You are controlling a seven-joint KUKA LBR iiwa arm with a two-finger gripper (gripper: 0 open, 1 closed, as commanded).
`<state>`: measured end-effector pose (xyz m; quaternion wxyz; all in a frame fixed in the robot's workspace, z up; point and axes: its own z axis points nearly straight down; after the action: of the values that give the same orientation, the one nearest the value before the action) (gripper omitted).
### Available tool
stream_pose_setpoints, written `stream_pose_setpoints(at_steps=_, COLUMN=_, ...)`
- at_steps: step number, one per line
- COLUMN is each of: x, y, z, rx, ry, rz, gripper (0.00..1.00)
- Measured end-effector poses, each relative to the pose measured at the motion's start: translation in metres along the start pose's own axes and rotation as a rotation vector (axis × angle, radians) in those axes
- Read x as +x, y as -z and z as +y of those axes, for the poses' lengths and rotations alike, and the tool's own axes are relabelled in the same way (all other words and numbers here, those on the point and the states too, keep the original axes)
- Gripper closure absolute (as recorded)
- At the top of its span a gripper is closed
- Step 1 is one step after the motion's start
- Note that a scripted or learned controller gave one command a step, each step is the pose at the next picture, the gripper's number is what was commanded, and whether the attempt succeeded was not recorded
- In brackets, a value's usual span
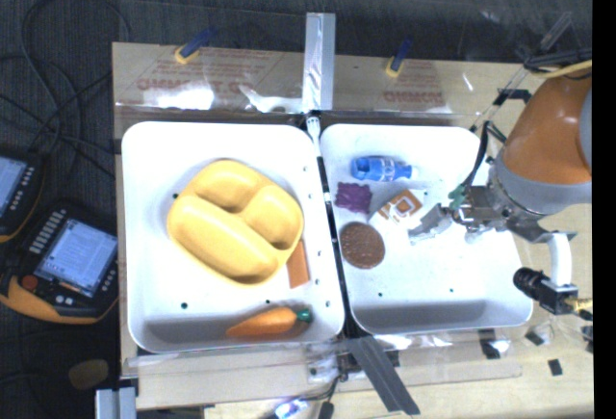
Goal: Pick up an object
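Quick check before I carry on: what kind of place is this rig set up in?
Most likely a robotics lab bench for pick tests: two white bins holding toy food like a carrot, a handheld control pendant with loose cables on dark carpet, and the arm's gripper over the right bin.

Open white floor fills the right white bin [500, 316] near its front; blue bottle [379, 169], purple block [353, 198] and brown disc [362, 245] crowd its left (tight there).

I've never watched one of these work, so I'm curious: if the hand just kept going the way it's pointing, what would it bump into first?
The hand points left across the right bin. Going straight on, it would probably meet the small orange-and-white block first, or the brown disc just below that line. Its height above them is unclear from this slanted view.
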<state>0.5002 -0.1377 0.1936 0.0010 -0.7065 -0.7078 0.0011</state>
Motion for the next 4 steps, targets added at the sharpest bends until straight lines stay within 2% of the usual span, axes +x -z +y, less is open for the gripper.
stream_pose_setpoints(at_steps=1, x=0.043, y=-0.036, z=0.08, rx=-0.001, ry=0.239, rz=0.0, gripper=0.0)
stream_pose_setpoints(at_steps=2, x=0.03, y=-0.103, z=0.143, rx=0.009, ry=0.507, rz=0.0, gripper=0.0)
stream_pose_setpoints(at_steps=3, x=0.005, y=-0.099, z=0.158, rx=0.046, ry=0.73, rz=0.02, gripper=0.0)
stream_pose_setpoints(at_steps=4, x=0.004, y=-0.088, z=0.165, rx=0.01, ry=0.731, rz=-0.003, gripper=1.0)
